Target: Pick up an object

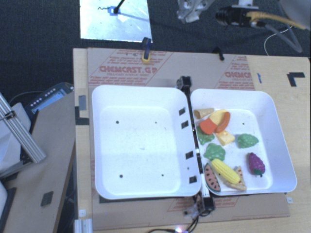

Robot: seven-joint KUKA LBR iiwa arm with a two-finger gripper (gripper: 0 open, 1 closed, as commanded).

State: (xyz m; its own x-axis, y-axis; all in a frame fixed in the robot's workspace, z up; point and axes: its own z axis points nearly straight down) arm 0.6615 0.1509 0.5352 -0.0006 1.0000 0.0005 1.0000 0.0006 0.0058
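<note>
two shallow white bins sit side by side on the surface, touching along a black clip strip that runs down the seam between them. the left bin shows only its white floor with a few small dark dots. the right bin holds all the toy food, crowded toward its left wall: a tan cone-shaped piece at the top, just beside an orange and yellow piece, then a yellow cheese wedge below it. green leafy pieces lie at the seam, lower down and further right. a corn cob lies slantwise near the front, touching a watermelon slice on its left and a tan slice on its right. a purple grape bunch sits apart, toward the right wall.

the jaws hang at the top of the view, well beyond the back edge of the surface and far from every item; they are blurred, so i cannot tell whether they are apart or together. nothing is seen between them. a yellow clamp sits at the surface's back edge.
</note>
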